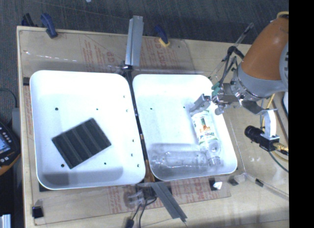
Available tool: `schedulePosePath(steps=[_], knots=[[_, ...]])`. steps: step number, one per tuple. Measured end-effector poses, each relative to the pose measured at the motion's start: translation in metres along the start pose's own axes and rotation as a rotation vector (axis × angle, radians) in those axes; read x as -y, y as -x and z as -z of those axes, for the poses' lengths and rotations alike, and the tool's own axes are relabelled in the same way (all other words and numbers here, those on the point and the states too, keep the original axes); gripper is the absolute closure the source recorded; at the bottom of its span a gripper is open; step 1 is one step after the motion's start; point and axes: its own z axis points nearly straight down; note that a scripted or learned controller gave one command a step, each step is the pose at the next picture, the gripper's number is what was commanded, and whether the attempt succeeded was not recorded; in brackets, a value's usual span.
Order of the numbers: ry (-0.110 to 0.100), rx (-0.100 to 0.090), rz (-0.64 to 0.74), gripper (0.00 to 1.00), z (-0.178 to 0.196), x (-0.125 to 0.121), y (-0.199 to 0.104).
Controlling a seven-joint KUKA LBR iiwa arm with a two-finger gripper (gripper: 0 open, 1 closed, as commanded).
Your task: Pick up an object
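Gripper: gripper (202, 103) sits low over the right bin (162, 87), near that bin's right wall toward its far right corner; I cannot tell how wide it stands, as its tip is small and blurred.
Arm: grey and orange arm (262, 50) comes in over the right edge of the bench (73, 45).
Nearest object: small labelled bottle (205, 131) lies on its side along the right wall of the right bin, its far end just beside the gripper tip; whether they touch is unclear.
Second object: clear plastic bottle (181, 158) lies along the near wall of the right bin, its right end close to the small bottle's near end.
Third object: dark ribbed pad (81, 142) lies flat in the left bin (78, 82), toward its near left corner, well apart from the gripper.
Step in hand: by my reading, lining up on the small labelled bottle, nothing lifted yet.
Doing it well: close across the bottle's narrow width, not along its length, and centre on the body rather than the far tip so it does not pivot out.
Risk: the right wall leaves little room for the outer side of the grasp; the round body may roll, and the clear bottle crowds the near end.
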Motion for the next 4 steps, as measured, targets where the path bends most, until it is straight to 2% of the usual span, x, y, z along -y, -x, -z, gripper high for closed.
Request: schedulePosePath(steps=[1,2,3,4], knots=[[0.002,0.000,0.277,0.00,-0.057,0.014,0.008],[0.000,0.000,0.229,0.00,-0.131,-0.007,0.016],[0.003,0.001,0.289,0.00,-0.096,-0.016,0.018],[0.003,0.001,0.289,0.00,-0.096,-0.016,0.018]])
